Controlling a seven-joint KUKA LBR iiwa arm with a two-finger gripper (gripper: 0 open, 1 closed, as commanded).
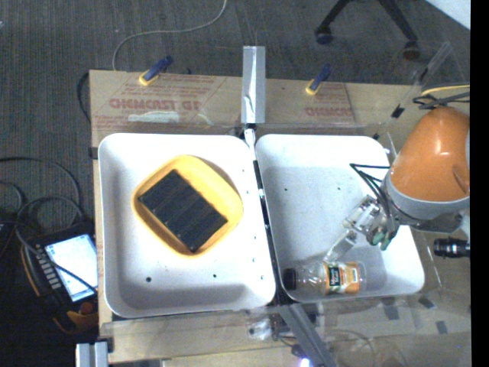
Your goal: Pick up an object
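Your bottle point(325, 277) lies on its side along near edge of right bin point(306, 167), cap toward divider. Gripper point(353, 232) hangs just above it, wrist angled down-left from orange band at right edge. Jaws: you cannot tell how far apart; nothing seen between them. Left bin point(114, 281): yellow dish point(221, 186) with dark pad point(183, 210), centre.

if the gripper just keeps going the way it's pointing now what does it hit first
Most likely the bottle lying along the near edge of the right bin; the gripper slants down toward it, though depth is hard to judge.
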